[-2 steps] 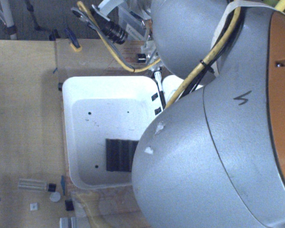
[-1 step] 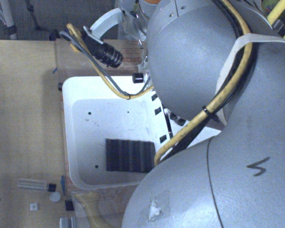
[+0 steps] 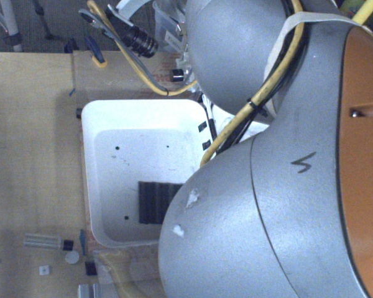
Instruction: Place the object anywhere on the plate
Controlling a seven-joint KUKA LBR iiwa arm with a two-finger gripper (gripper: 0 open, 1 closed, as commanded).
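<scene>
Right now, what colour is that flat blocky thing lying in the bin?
Black. The block lies in the white bin, seen in the camera view.

Bench: my pale wooden bench (image 3: 31,141) spreads toward nine o'clock, evenly lit.
Floor: dark grey floor (image 3: 50,11) runs along eleven o'clock.
Stand: a white stand leg (image 3: 6,14) rises at ten o'clock.
Clutter: small bits (image 3: 65,253) lie at seven o'clock.

A grey arm (image 3: 267,216) with an orange band (image 3: 360,135), yellow cable (image 3: 248,113), white bin (image 3: 112,113), black slab (image 3: 152,202).
</scene>
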